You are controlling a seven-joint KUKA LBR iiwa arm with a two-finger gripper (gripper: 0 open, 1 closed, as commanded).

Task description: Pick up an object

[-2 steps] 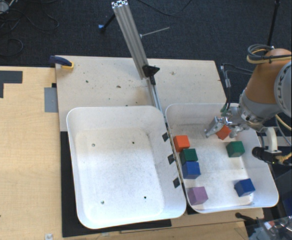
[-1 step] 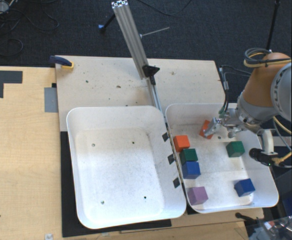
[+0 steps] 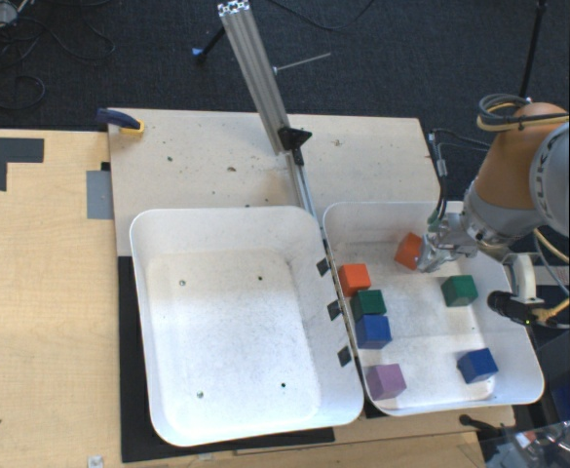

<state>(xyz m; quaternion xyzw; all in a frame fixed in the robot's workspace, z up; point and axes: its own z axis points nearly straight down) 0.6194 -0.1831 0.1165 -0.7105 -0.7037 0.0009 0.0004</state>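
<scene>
Bins (image 3: 168, 252) sit side by side on the surface. Right bin holds the end effector (image 3: 433, 252), its opening unclear, touching a tilted orange cube (image 3: 408, 252), corner down, no long axis; other cubes lie apart.

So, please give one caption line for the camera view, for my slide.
End effector beside an orange cube in the right white bin, among six coloured cubes.

blue clamp (image 3: 121, 120) bench corner | aluminium rail (image 3: 256, 71) slanting | cables (image 3: 31, 27) floor
</scene>
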